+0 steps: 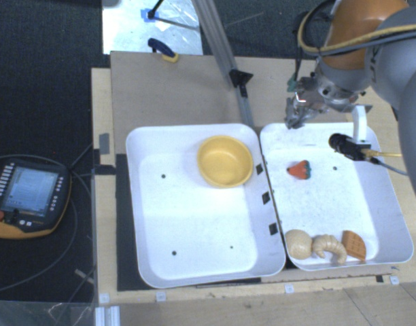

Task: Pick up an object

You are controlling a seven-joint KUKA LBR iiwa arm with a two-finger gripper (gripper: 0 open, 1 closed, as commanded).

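A robot hand (296, 119) hovers at the far edge of the right bin (385, 202); whether it is spread or pressed together cannot be told. A small red object (300, 170) lies in that bin at the hand's six o'clock, apart from it.

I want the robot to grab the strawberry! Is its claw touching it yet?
Apart. The camera view shows bare white bin floor between the gripper, up at the bin's far edge, and the strawberry.

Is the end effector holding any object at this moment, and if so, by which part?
Nothing is held. The end effector hangs over the far edge of the right bin, with nothing between its tips; the strawberry lies apart below it.
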